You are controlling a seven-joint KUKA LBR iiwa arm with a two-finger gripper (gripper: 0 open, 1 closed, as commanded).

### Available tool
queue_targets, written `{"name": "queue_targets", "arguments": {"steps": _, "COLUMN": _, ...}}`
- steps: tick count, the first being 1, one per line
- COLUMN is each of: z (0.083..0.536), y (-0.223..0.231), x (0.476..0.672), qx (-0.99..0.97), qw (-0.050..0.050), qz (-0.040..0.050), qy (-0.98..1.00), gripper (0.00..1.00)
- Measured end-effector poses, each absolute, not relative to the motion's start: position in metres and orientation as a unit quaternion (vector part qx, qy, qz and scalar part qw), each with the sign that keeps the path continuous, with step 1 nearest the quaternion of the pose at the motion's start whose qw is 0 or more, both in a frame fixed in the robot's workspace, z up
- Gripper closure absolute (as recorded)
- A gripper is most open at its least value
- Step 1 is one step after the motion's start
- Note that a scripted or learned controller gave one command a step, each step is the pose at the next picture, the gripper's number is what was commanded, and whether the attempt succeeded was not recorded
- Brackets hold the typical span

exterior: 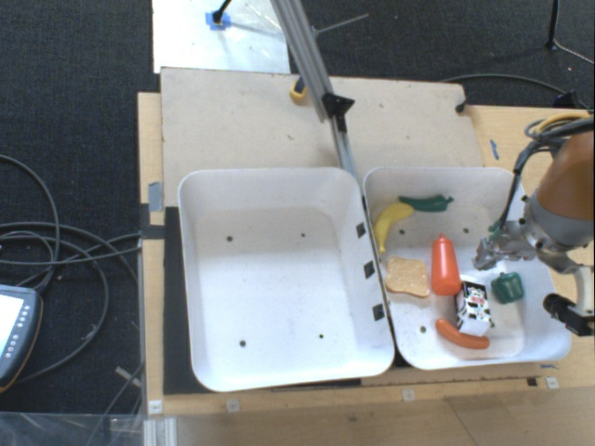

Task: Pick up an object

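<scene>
White bins sit side by side on the bench (232,119). The left bin (200,342) has a bare floor with a few small dark dots, so it has lots of open room. The right bin (548,342) is crowded. The two bins touch along one shared edge in the middle, and small black tabs run down that edge.

The arm (567,189) comes in from the right, over the right bin's right wall. The claw (495,252) hangs low on the right side of that bin. It is small and blurry, and I cannot tell how it is set. Nothing can be seen in its grip.

Toys lie in the right bin. A green pepper (508,288) sits just below the claw, near the right wall. A red bottle (445,264) stands in for the middle, just left of the claw. A small box (473,307) with black and white marks lies below the bottle; its print is too small to read. A hot dog (462,334) lies by the front wall, touching the box. A piece of toast (408,276) lies near the shared edge. A banana (390,221) curves above the toast. A green chili (426,203) lies by the back wall.

A grey pole (311,54) slants across the bench toward the bins.
</scene>
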State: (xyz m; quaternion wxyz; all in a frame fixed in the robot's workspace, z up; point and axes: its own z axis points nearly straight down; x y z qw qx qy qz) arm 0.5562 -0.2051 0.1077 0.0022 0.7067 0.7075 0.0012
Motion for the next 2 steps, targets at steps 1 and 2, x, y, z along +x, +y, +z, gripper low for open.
{"name": "queue_targets", "arguments": {"steps": 1, "z": 0.172, "y": -0.205, "x": 0.561, "qx": 0.705, "qw": 0.004, "qz": 0.0019, "qy": 0.709, "gripper": 1.00}}
{"name": "queue_targets", "arguments": {"steps": 2, "z": 0.227, "y": -0.205, "x": 0.563, "qx": 0.705, "qw": 0.004, "qz": 0.0017, "qy": 0.709, "gripper": 1.00}}
